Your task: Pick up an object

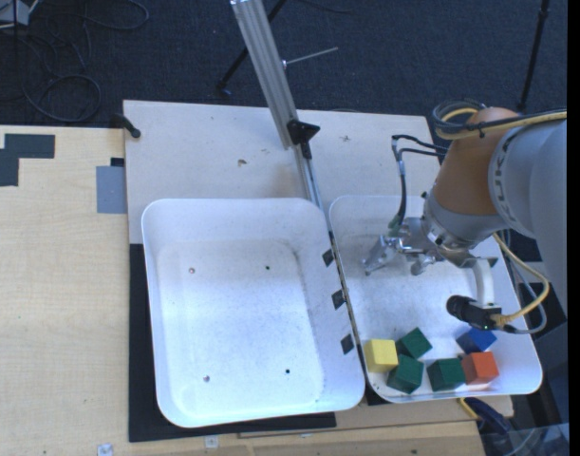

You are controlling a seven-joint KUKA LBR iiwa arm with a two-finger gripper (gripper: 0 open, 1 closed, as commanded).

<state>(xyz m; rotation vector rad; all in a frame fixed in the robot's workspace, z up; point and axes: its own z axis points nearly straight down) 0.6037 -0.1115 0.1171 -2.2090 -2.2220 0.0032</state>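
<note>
The right bin [361, 218] holds several small blocks along its near edge: a yellow one [382, 353], three green ones [415, 342] [405, 374] [446, 373], an orange one [479, 367] and a blue one [477, 338]. My gripper [396, 257] hangs over the bare middle of this bin, up-view of the blocks and apart from them. It is open, with nothing between its metal fingers [373, 258]. The grey and orange wrist [470, 188] hides part of the bin's far right side.
The left bin [166, 218] lies beside the right one, their rims meeting at a strip with black clips [339, 298]. A slanted metal rail [271, 74] rises behind the bins. Cables [517, 302] loop beside the blue block.
</note>
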